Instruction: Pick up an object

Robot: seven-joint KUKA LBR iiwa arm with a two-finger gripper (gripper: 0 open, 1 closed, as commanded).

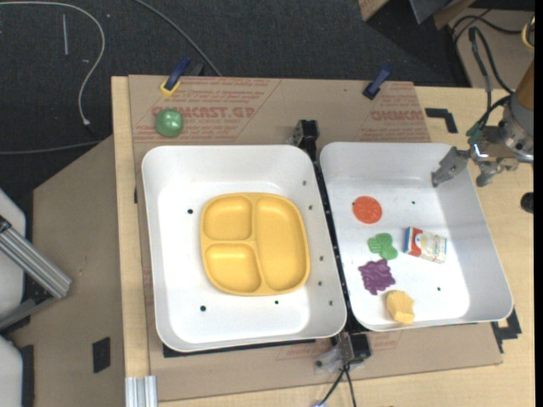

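In the camera view, the gripper [467,166] hangs over the far right corner of the right bin [475,303]. Its fingers are spread apart and nothing is between them.

All the things to pick lie in this right bin, to the left and nearer than the gripper. The orange disc [366,209] is the farthest of them. The carton [424,244] lies closest to the gripper, with its long axis running left to right. The green piece [383,245] is just left of it, the purple piece [376,275] nearer, and the yellow piece [400,305] nearest of all.

The left bin [170,303] holds a yellow tray [254,243]. A green ball [170,123] rests on the bench beyond it.

I judge the carton the shortest reach: the gripper must travel left and toward the near side, then descend.
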